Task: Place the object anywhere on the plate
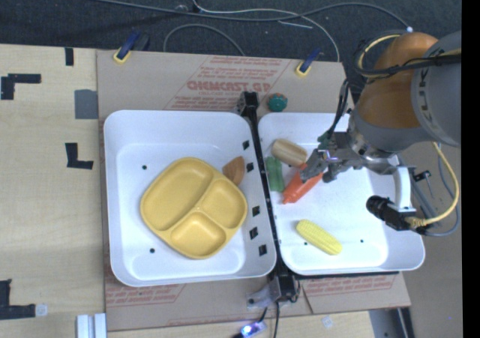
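Plate (193, 207), a yellow three-compartment plastic dish, lies in the left white bin (120, 179), well apart from the grey arm's two-finger gripper (321, 166) over the right white bin (390, 254). Directly under the gripper lies the orange toy carrot (299, 189), its long axis running diagonally from the gripper down toward the divider. Whether the tool is clamped on it cannot be told. A tan bread roll (289, 152), yellow corn cob (318, 237), green vegetable (274, 174) and brown piece (235, 170) sit nearby. The carry must go leftward
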`<action>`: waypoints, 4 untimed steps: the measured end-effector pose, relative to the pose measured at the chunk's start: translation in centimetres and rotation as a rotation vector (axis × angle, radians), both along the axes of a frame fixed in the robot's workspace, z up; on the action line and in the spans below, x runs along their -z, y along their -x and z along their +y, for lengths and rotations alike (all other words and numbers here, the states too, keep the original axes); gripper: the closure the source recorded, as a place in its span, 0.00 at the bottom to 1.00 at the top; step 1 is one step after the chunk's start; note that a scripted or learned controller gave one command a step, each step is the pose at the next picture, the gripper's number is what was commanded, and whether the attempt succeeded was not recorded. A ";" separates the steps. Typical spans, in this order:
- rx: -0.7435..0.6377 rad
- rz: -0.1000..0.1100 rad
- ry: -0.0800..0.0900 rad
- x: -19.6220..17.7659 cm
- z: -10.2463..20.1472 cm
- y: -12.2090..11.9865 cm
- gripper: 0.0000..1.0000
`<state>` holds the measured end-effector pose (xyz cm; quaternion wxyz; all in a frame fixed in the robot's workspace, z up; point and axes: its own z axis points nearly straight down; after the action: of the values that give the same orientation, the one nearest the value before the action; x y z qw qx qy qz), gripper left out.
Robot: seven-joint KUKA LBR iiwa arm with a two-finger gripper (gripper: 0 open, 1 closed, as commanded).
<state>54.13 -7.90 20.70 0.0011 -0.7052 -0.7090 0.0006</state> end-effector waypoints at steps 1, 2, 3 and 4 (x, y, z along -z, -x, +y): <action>0.001 -0.001 0.000 -0.9 4.7 -1.4 1.00; 0.000 -0.001 0.000 -1.4 9.1 -1.7 1.00; 0.000 0.000 0.001 -0.4 14.1 -2.2 1.00; 0.002 -0.001 0.001 -0.8 18.5 -3.7 1.00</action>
<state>57.85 10.63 21.50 0.0004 -0.7058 -0.7084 0.0003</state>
